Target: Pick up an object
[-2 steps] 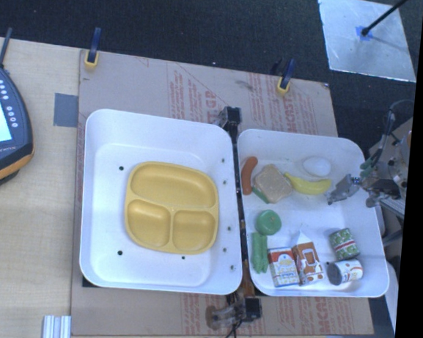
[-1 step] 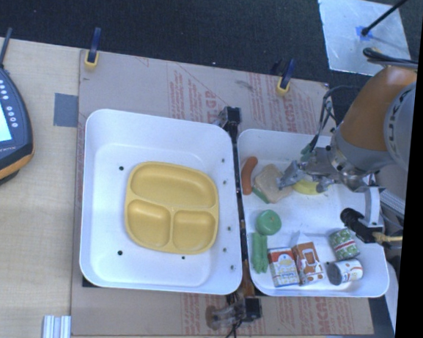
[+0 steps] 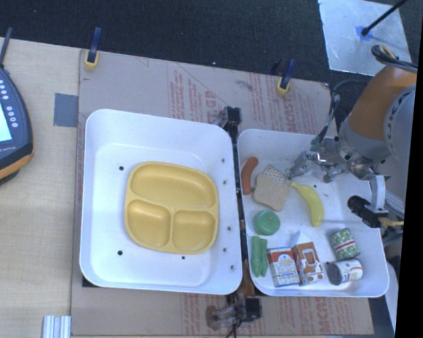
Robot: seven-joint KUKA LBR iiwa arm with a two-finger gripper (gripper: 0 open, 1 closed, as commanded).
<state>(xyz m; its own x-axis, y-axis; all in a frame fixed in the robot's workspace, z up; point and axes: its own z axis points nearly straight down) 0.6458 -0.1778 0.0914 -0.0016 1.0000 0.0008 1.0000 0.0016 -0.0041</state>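
The gripper (image 3: 316, 166) hangs over the upper part of the right bin (image 3: 378, 286), just above the banana (image 3: 308, 202), which lies at a slant near the bin's middle. Whether the tool is spread or pressed together I cannot tell; its metal tip is tangled visually with the wrist hardware, and nothing can be seen pinched in it. Taking the banana as landmark: the bread slice (image 3: 272, 189) lies touching or almost touching its left end, the sausage (image 3: 248, 174) further left by the bin wall, the green lid (image 3: 268, 222) below-left, the cucumber (image 3: 258, 255) lower still, the two cartons (image 3: 296, 265) below, the can (image 3: 344, 243) below-right, and the cup (image 3: 344, 272) beyond that. No object is clearly chosen yet; the banana and bread are the nearest candidates. The likely trouble is the crowding there: a descent between banana and bread could land on both, pushing one aside or catching only an edge. The banana's curved skin may slip out of a narrow pinch. The left bin (image 3: 92, 191), holding the yellow tray (image 3: 171, 207), lies well to the banana's left.
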